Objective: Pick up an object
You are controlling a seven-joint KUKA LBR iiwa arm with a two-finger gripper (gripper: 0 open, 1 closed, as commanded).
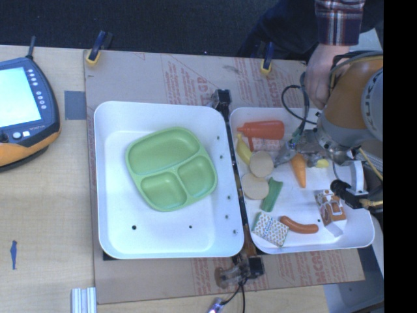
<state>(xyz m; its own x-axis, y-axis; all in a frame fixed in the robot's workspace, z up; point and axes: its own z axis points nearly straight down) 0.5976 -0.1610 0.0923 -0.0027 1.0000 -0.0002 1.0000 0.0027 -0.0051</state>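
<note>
My gripper (293,152) hangs low over the back middle of the right bin (355,240), reaching in from the right under the grey and orange arm. Directly in front of it lies a small orange carrot (299,172), touching or nearly touching the gripper's tip. A long red-orange piece (262,129) lies at the bin's back, and a beige disc (261,165) sits just left of the gripper. Also in this bin are a second disc (255,188), a green pickle (272,195), a yellow piece (243,150), a sausage (299,225), a patterned packet (267,229) and a small box (330,207).
The left bin (114,233) holds a green divided plate (172,168). A teach pendant (23,109) rests on the bench at far left. A person in a plaid shirt (339,5) stands behind the arm. Cables (294,106) loop near the wrist.
</note>
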